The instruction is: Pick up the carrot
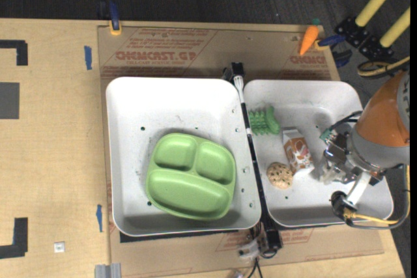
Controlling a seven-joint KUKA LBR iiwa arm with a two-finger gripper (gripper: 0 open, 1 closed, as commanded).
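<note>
Camera view: the carrot (309,40) is seen lying untouched on the desk (52,140) beyond the right bin (306,91); the pincer (333,163) is lowered inside that bin, its state undeterminable.

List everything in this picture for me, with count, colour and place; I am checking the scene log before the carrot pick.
carrot: one, orange with green top, on the board beyond the right bin, outside both bins
left bin: one, white
divided plate: one, green, three sections, in the left bin
right bin: one, white
ridged toy: one, green, right bin, far left part
packet: one, red and white, right bin, middle
cookie: one, tan, beside the packet
arm: one, grey with orange band, over the right bin
end effector: one, low in the right bin
</note>
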